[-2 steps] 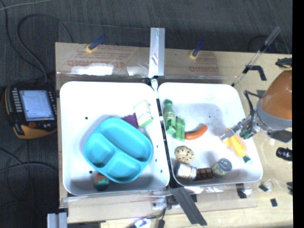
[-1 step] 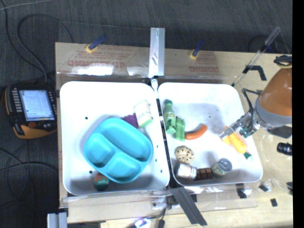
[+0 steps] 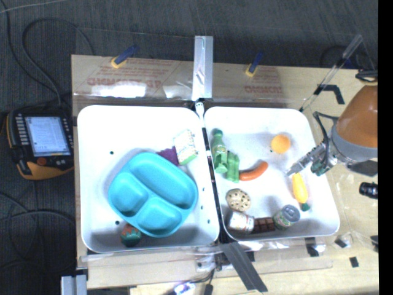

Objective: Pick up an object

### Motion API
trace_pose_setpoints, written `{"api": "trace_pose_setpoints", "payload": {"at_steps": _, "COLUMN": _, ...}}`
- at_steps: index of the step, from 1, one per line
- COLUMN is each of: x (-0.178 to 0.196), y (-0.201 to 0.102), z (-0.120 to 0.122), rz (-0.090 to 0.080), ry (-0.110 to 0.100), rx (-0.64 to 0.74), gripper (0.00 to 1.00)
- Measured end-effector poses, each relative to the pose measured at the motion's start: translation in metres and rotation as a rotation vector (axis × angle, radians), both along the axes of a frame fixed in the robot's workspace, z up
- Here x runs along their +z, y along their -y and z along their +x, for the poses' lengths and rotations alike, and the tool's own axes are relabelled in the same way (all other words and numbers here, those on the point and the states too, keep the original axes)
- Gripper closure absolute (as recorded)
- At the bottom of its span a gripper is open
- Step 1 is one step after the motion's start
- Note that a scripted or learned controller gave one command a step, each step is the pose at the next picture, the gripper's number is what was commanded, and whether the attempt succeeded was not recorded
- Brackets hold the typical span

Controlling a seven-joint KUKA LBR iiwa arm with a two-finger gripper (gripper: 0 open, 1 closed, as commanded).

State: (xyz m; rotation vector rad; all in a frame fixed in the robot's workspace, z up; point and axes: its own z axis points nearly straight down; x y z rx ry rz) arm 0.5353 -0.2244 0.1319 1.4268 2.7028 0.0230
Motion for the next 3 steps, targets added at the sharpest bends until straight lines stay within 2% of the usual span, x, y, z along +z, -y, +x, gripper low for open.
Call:
{"api": "trace_pose_setpoints", "payload": {"at_steps": 1, "x": -0.033, "y": -0.002, "z": -0.028, "rz": 0.037, "ry": -0.078, "rx": -0.259, "gripper": 1.0}}
{"api": "trace_pose_setpoints", "payload": {"at_steps": 2, "x": -0.033, "y": -0.006, "z": -0.027, "rz": 0.043, "ry": -0.083, "rx": -0.254, "gripper": 0.0}}
{"api": "trace_pose_setpoints", "payload": {"at_steps": 3, "x": -0.041, "y": -0.023, "z": -0.046, "rz": 0.026, "ry": -0.06, "rx": -0.21, "gripper": 0.0}}
